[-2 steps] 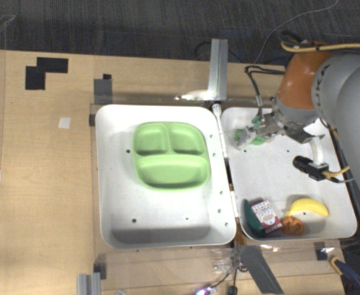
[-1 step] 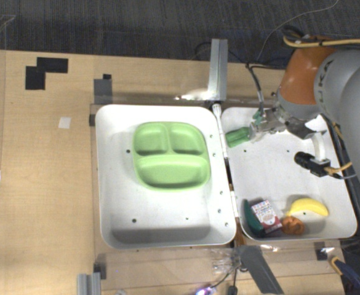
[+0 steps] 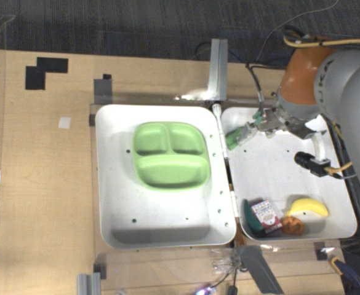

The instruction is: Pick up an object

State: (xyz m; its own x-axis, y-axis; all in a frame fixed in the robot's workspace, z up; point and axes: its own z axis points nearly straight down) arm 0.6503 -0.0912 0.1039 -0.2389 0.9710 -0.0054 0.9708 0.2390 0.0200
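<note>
Dark grey carpet (image 3: 106,11) was seen across 12 o'clock. A light wood bench (image 3: 38,195) w/ black patches (image 3: 44,71) was laid out from 9 to 6 o'clock, lit evenly, w/ glare at center.

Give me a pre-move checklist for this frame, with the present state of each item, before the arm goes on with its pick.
1. Gripper is over the right bin, at its upper left corner: ok.
2. A green object lies just beside the gripper, by the wall between the bins: ok.
3. Green object is seated between the gripper's sides: cannot tell.
4. Other candidates lie along the near edge of the right bin, namely a banana and a small box: ok.
5. The green divided plate sits flat in the left bin, away from the arm: ok.
</note>
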